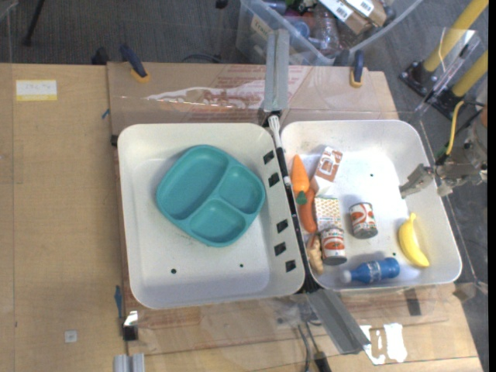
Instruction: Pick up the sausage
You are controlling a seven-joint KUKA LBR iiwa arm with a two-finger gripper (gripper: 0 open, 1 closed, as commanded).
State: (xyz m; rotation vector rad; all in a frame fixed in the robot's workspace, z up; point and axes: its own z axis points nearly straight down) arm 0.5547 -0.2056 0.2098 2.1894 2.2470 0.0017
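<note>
The sausage [308,215], a short reddish-orange piece, lies along the left wall of the right bin [387,134], just below an orange carrot [298,173] with a green stem. My gripper [415,181] hovers over the right bin's right side, well to the right of the sausage and apart from it. Nothing shows between its tips.
Around the sausage in the right bin are a small carton [329,163], a pale packet [326,207], two cans [362,219] [333,246], a banana [411,241] and a blue bottle [374,270]. The left bin [147,277] holds a teal divided plate [210,195].
</note>
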